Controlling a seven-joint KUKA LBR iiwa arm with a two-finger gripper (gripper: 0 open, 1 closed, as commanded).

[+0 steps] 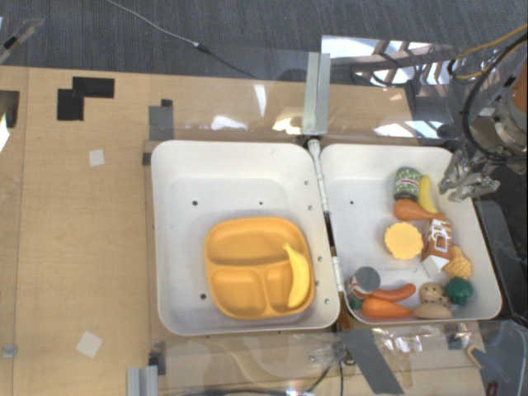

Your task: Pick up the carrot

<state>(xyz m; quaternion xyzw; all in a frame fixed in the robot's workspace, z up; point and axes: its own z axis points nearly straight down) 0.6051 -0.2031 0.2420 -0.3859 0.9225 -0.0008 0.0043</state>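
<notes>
Carrot [386,308] first: it lies in the right bin [363,180], down at roughly six o'clock near the front wall, an orange toy vegetable tucked just below a red sausage-like piece [396,291]. Its long axis runs close to nine-to-three, the fatter end toward nine o'clock beside a grey round lid [367,279], the taper heading toward three o'clock where a potato-like lump [431,294] crowds it. It looks like hard moulded plastic, so my guess is light, stiff and a touch slippery, not fragile. The best hold would likely be across the thick middle, fingers closing along the twelve-to-six line, though the sausage touching its upper flank leaves little room on that side.

Meanwhile the gripper [464,181] hangs at the bin's three o'clock rim, well apart from the carrot, above the bare white floor just right of a yellow banana [426,195] and a green can [407,182]. Whether its fingers are spread or pressed together, I cannot tell from this angle; nothing visible sits between them. Over in the left bin [190,180], a yellow divided tray [247,275] holds another banana [299,275].
</notes>
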